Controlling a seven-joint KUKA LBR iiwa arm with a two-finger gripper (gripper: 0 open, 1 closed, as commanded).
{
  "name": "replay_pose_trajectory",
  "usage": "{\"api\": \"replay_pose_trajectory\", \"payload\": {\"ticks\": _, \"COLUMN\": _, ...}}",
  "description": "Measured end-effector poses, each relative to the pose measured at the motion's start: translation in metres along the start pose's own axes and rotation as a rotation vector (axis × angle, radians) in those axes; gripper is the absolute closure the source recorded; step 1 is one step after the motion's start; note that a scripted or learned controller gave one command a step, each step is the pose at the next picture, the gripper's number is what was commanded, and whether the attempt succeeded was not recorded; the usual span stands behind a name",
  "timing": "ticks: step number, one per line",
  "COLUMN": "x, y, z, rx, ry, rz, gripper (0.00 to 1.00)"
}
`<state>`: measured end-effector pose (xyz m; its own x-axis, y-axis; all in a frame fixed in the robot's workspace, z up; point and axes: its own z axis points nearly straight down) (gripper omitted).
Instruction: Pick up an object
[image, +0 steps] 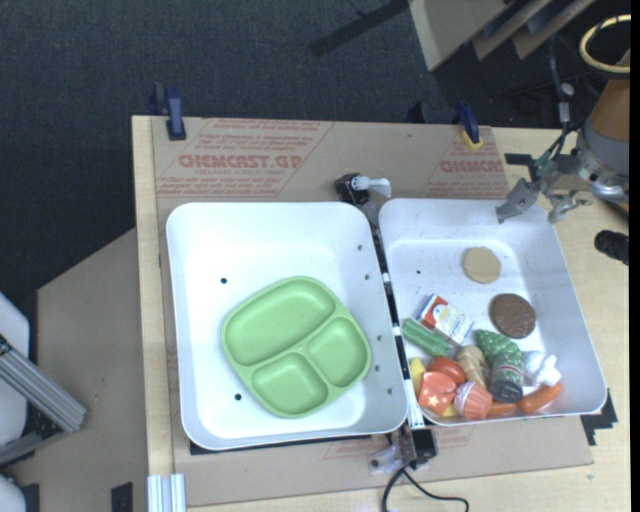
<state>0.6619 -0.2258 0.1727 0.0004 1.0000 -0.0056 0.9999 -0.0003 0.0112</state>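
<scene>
Gripper (541, 201) over right bin (575, 290) far rim, fingers spread, holding nothing. Toy food (480, 375) heaped in near corner, tan cookie (482, 265) lying alone, likely easiest pick.

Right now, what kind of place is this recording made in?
Probably a robotics lab bench: a paper-covered board held down by clamps, two white bins of toy food, and a gripper hanging above the right bin.
</scene>
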Motion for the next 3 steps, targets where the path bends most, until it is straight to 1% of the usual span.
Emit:
{"api": "replay_pose_trajectory", "payload": {"ticks": 1, "x": 0.036, "y": -0.031, "z": 0.066, "rx": 0.020, "ry": 0.010, "rz": -0.002, "gripper": 0.00}}
{"api": "replay_pose_trajectory", "payload": {"ticks": 2, "x": 0.011, "y": -0.118, "z": 0.036, "rx": 0.018, "ry": 0.008, "rz": 0.005, "gripper": 0.00}}
{"api": "replay_pose_trajectory", "payload": {"ticks": 3, "x": 0.034, "y": -0.040, "z": 0.090, "rx": 0.005, "ry": 0.004, "rz": -0.005, "gripper": 0.00}}
